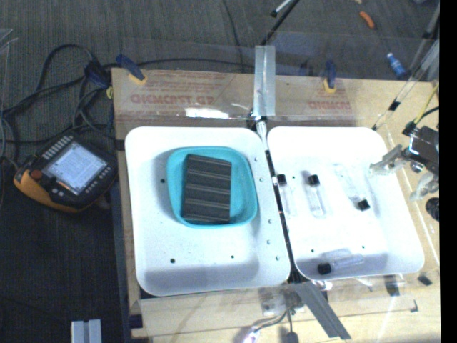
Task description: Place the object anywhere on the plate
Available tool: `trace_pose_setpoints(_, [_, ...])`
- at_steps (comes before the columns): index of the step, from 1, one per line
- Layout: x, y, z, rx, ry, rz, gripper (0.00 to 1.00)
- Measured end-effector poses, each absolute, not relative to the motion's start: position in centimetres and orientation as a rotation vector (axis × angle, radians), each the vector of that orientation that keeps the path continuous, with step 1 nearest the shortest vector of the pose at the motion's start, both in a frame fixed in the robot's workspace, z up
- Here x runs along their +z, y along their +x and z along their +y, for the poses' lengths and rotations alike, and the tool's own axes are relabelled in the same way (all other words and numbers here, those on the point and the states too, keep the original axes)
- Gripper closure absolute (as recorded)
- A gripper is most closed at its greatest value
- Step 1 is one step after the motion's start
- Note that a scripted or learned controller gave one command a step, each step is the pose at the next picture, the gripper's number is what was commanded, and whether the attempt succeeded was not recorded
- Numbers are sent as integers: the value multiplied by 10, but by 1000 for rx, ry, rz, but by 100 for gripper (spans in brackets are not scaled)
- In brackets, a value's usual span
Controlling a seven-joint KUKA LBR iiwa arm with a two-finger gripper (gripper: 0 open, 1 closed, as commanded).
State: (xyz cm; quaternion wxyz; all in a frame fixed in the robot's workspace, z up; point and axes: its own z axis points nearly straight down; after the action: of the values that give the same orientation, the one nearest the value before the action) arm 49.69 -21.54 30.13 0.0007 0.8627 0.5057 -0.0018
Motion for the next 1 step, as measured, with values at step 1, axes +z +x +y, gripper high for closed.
trace_pose_setpoints(1, [242, 483, -212, -7, 2746, 1530, 0])
